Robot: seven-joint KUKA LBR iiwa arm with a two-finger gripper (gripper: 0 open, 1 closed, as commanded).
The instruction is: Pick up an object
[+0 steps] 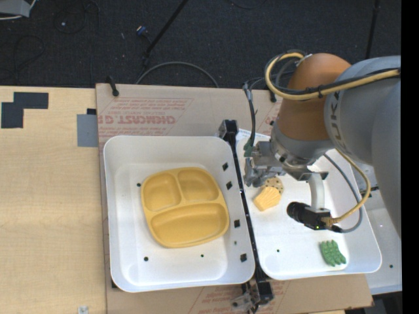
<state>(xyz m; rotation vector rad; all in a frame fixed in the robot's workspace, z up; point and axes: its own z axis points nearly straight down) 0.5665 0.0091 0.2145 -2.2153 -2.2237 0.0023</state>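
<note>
Two shallow white bins sit side by side on a sheet of printed cardboard [141, 115] laid over the pale wooden bench [46, 201]. The left bin [124, 241] holds a yellow divided plate [185, 206], lying flat and a little askew near the middle, with two small compartments towards the far side and one long one nearer me.

The grey arm [370, 123] comes in from the right, its orange band [314, 84] high over the right bin [288, 257]. The gripper [260, 174] hangs low over that bin's left part, close to the divider between the bins. Whether the claw is open or closed, I cannot tell from here; the wrist hides it.

Just beside the gripper, on the near-right side of it, a yellow cheese wedge [267, 199] with holes in its upper face rests on the bin floor. I cannot tell whether the gripper touches it. Well apart, in the near right corner of the same bin, lies a small knobbly green toy [332, 253].
</note>
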